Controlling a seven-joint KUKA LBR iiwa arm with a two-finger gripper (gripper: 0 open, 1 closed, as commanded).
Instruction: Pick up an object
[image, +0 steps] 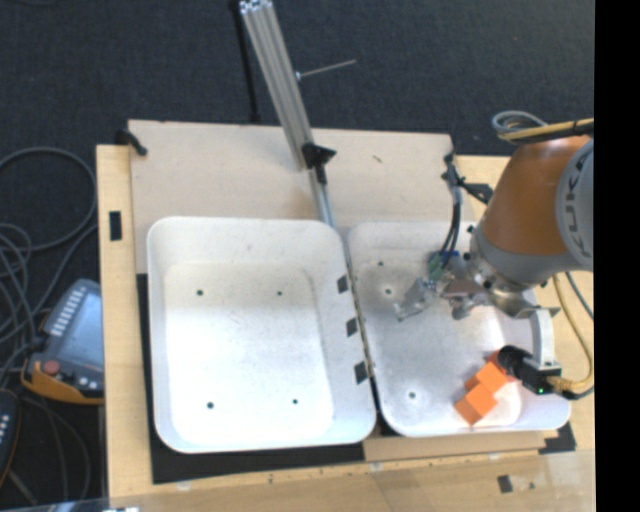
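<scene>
An orange block (484, 391) lies in the right bin (400, 350), near its front right corner, resting against a pale white object (508, 405). My gripper (435, 303) hangs over the middle of the right bin, up and to the left of the block and well apart from it. Its two grey fingers (409, 301) stand apart, with bare bin floor showing between them, so the gripper is open and holds nothing. A small green-blue part (438, 265) sits just above the fingers, on the wrist.
The left bin (250, 335) lies beside the right one, with the two rims meeting at a dark-clipped seam (354, 325). A slanted metal pole (290, 100) rises from the back of the bench. A black cable connector (525, 370) hangs from the arm near the block.
</scene>
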